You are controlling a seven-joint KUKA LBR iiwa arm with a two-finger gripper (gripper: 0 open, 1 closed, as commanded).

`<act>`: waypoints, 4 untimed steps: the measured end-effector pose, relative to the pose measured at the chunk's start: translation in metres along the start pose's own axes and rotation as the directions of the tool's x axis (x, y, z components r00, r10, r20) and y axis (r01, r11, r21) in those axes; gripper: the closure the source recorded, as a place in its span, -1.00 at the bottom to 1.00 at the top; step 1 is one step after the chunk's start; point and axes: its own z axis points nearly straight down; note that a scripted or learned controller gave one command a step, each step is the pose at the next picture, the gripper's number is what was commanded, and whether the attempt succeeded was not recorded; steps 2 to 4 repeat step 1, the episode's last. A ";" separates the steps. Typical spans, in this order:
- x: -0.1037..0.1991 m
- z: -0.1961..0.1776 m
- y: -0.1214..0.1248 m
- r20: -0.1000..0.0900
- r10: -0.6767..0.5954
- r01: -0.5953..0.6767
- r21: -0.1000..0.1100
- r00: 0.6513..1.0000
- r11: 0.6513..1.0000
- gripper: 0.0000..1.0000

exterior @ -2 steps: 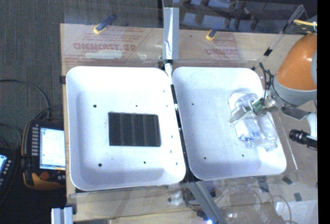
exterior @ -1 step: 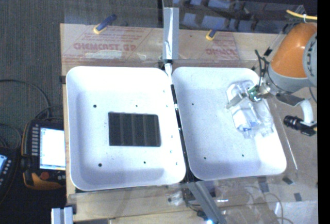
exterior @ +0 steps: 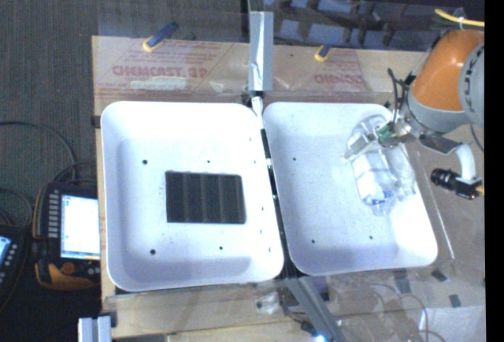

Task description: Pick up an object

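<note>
Two shallow white bins, left [exterior: 126, 175] and right [exterior: 315, 214], are borne side by side by the bench [exterior: 173, 72].

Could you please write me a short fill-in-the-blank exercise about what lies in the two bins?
1. The dark ribbed panel lies in the ____ bin.
2. The clear plastic object lies in the ____ bin.
3. The arm's band above the wrist is coloured ____.

Missing words: left; right; orange
</note>
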 end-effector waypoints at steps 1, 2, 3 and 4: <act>-0.018 0.006 0.055 -0.012 -0.100 0.100 0.013 0.995 0.995 -1.00; -0.018 0.006 0.055 -0.012 -0.100 0.100 0.013 0.995 0.995 -1.00; -0.018 0.006 0.055 -0.012 -0.100 0.100 0.013 0.995 0.995 -1.00; -0.018 0.006 0.055 -0.012 -0.100 0.100 0.013 0.995 0.995 -1.00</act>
